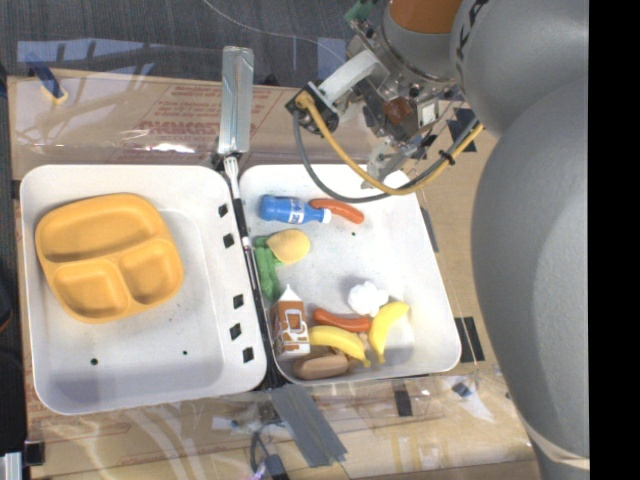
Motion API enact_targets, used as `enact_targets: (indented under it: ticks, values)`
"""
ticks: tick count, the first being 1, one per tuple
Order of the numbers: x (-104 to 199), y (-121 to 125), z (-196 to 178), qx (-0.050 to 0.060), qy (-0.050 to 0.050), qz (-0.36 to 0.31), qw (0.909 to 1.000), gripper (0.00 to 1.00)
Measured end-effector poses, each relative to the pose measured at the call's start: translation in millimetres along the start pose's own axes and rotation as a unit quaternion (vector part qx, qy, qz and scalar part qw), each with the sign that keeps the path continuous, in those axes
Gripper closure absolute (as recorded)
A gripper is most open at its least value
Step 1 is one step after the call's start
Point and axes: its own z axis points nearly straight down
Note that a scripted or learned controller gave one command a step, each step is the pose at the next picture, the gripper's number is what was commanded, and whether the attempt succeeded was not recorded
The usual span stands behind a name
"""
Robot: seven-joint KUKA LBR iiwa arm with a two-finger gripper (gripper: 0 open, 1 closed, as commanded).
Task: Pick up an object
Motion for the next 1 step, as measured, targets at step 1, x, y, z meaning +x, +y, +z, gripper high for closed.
enact_targets:
  ticks: [1]
  values:
    - [-10.9,27.3,173.9,0.003,-0.007,0.047,0.9988,0.0]
